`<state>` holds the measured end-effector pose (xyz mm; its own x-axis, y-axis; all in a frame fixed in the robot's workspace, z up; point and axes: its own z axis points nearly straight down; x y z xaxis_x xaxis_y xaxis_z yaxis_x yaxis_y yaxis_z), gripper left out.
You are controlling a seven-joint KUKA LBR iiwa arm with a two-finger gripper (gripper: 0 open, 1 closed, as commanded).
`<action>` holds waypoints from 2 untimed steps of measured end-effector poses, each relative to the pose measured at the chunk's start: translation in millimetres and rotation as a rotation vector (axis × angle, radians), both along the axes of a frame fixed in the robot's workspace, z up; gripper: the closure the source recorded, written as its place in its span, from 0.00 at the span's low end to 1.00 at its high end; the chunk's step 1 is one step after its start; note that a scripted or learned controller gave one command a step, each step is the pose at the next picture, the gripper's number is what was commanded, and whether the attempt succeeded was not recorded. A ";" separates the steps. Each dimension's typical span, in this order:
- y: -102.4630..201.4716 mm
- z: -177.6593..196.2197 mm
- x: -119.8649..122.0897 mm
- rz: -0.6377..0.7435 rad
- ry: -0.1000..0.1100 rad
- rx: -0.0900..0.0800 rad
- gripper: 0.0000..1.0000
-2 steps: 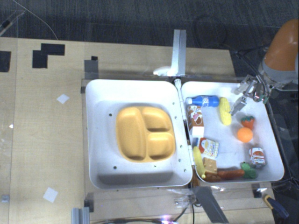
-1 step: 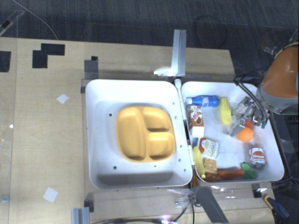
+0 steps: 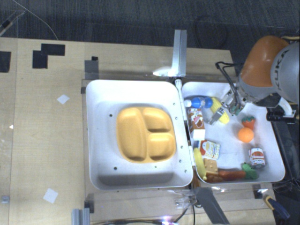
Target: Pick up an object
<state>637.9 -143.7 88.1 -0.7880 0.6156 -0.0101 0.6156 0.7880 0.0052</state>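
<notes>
**A:** Where is the tool right now?

**B:** Low in the right bin, toward its far left part. The grey arm comes in from the right with its orange band above the wrist, and the tool points down and leftward at a cluster of items.

**A:** Are its fingers spread or pressed together?

**B:** I cannot tell. The tip is small and blurs into the items under it. I see nothing clearly pinched between the fingers.

**A:** What lies right around it?

**B:** A yellow object sits directly at the tip, touching or just beneath it. Just to the left are a blue item and a dark brown packet, close to the bin's left wall, with a small white block below them.

**A:** And further out?

**B:** To the right of the tool, apart from it, is a strawberry-like red piece, and just below that an orange ball. Nearer the front are a small carton with a red and yellow label, a can with a red label, a banana along the left wall, a cracker-like square, a brown sausage and a green item at the front edge.

**A:** The other bin?

**B:** The left bin holds a yellow compartment tray in its middle. Both bins rest side by side on the wooden desk, with a metal post at the far side between them.
</notes>
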 end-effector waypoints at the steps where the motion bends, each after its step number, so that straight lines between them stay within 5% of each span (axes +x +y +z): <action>1: 0.1 0.0 0.0 0.000 0.000 0.000 0.00; 2: -1.0 0.7 21.3 -0.146 0.009 0.005 0.00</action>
<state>659.2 -144.7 88.8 -0.6899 0.7239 0.0000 0.7239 0.6899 0.0026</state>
